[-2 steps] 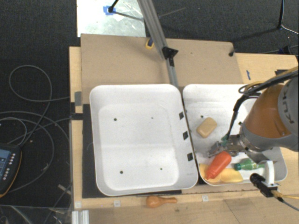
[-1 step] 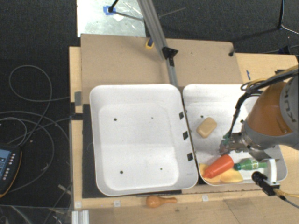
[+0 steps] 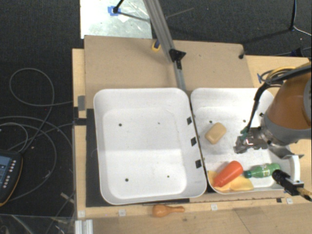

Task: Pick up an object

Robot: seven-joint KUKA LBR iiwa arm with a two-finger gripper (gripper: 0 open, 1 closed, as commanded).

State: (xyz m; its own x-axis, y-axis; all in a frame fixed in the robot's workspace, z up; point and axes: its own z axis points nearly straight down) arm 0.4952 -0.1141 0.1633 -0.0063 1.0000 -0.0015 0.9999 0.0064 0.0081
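In the right bin (image 3: 219, 101) lie a tan block (image 3: 215, 132), an orange carrot-shaped toy (image 3: 227, 173) on a yellow piece (image 3: 240, 184), and a green bottle (image 3: 262, 170) near the front wall. My gripper (image 3: 245, 143) hangs over the right bin's middle, to the right of the tan block and just above the carrot and the bottle. Nothing is seen between its fingers.
The left bin (image 3: 146, 145) sits beside the right one. A small orange pear-shaped toy (image 3: 167, 209) lies on the bench in front of the bins. A slanted metal pole (image 3: 163, 28) crosses behind the bins. Cables lie on the floor at left.
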